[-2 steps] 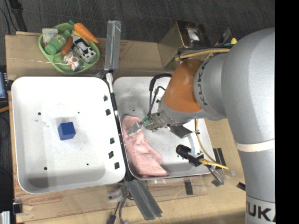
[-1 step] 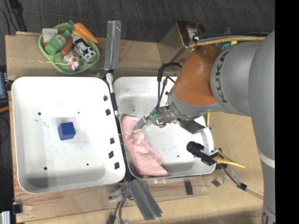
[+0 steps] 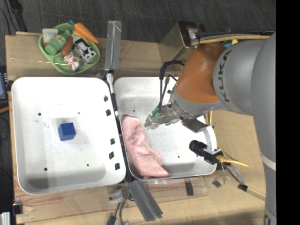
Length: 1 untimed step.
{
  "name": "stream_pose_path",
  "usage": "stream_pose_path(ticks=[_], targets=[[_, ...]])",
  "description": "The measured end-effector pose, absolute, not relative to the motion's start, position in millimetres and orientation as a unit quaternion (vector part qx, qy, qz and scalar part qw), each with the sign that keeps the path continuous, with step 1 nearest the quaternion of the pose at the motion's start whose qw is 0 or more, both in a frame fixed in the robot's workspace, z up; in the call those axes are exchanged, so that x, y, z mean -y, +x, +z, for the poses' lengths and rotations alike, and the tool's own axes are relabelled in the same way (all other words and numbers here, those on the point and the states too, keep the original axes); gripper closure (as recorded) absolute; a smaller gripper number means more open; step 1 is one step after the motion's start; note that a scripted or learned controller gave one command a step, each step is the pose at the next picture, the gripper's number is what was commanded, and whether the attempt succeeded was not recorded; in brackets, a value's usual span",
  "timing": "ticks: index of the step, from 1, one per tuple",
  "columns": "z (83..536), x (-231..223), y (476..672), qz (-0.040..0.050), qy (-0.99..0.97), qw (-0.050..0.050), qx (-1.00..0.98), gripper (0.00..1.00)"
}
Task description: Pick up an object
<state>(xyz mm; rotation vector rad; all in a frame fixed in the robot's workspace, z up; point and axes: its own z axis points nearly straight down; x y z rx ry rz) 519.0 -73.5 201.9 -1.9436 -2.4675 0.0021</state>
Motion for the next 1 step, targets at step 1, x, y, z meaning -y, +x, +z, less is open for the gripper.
stream_pose_path(ticks=[1], targets=[[201.9, 73.4, 519.0, 0.0008, -0.619, 0.000, 0.786, 0.00]])
